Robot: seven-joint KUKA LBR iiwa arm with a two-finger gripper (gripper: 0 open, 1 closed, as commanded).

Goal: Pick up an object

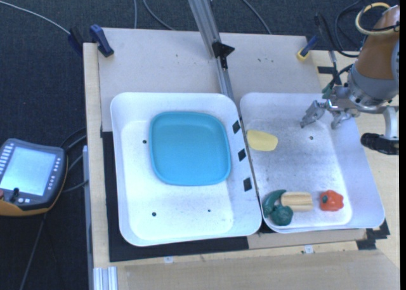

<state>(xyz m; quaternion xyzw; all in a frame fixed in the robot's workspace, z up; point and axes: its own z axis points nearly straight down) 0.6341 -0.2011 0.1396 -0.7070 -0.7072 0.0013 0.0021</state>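
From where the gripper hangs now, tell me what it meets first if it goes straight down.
Probably the bare speckled floor of the right bin; the gripper points down with no object under it, though height is unclear.

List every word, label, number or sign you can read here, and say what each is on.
No text reads clearly anywhere in this view.
Handheld control pendant: its lit screen shows content, too blurred to read.
Black tabs on the rim between the left bin and the right bin: plain marks, no lettering visible.
Blue plate, yellow piece, green toy, tan block, red toy: no print visible.
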